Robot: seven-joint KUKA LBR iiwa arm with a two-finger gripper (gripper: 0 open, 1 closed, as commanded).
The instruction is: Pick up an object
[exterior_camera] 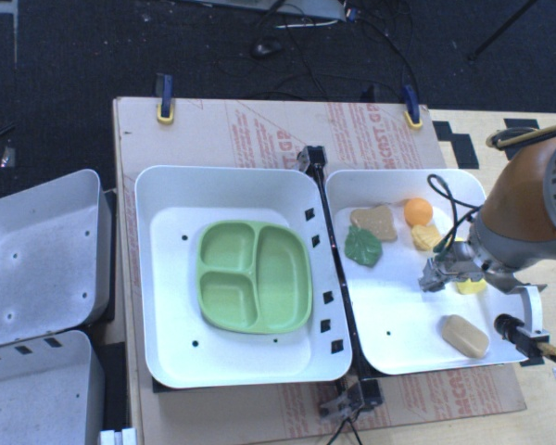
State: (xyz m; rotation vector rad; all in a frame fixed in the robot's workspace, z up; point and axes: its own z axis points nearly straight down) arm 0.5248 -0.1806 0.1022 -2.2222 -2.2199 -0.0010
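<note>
The nearest candidate is a small yellow piece point(470, 286) in the right bin point(389, 336), touching the underside of my gripper point(437, 277) and partly hidden by it; whether I have closed on it I cannot tell. Just beyond lie a yellow wedge point(425, 237) and an orange ball point(418, 211); further left, a tan bread slice point(374, 221) and a green leafy piece point(362, 247); nearer the front wall, a tan oval roll point(466, 336). The left bin point(167, 341) on the counter holds a green divided plate point(256, 276). My worry: the yellow piece sits off to one side of me, so a close could clip its edge and knock it away; the crowded yellow wedge might get nudged too.
</note>
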